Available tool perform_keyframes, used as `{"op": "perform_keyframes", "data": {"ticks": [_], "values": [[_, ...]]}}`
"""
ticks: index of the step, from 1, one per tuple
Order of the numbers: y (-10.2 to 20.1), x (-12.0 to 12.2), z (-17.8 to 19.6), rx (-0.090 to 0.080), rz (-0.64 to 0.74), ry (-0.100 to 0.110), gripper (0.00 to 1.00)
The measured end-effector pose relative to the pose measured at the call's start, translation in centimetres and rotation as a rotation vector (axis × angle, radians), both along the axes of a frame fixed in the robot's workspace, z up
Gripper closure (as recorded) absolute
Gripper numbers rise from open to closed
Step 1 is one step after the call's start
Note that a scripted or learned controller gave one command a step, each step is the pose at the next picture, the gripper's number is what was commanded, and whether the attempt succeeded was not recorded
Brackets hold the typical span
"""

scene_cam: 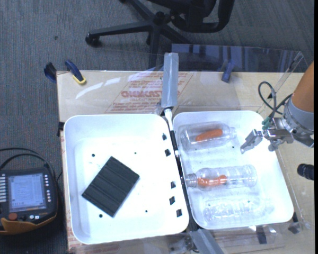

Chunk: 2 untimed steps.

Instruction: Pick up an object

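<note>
Hovering end effector (254, 140) | grip unclear, seemingly empty | bottles (222, 177) lying left-right

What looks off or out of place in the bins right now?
Nothing spilled or damaged. The black ridged pad lies askew in the left bin. Three clear bottles lie on their sides in the right bin, two with something orange inside. The gripper hangs above that bin.

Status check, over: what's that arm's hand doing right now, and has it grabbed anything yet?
Hand open, over right bin, nothing between fingers. Three clear plastic bottles lying below, untouched. Black ribbed block in left bin. Nothing in the way.
</note>
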<state>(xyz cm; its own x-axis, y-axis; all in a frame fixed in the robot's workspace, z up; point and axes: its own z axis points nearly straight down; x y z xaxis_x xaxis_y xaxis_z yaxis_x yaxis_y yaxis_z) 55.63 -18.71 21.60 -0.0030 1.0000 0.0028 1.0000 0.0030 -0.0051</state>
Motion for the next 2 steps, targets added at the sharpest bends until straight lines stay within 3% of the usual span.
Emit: {"op": "perform_keyframes", "data": {"ticks": [1,2], "values": [[2.6,-1.4,-0.8,0.001,0.243,0.0,0.0],[6.7,-1.4,-12.1,0.002,0.397,-0.001,0.0]]}}
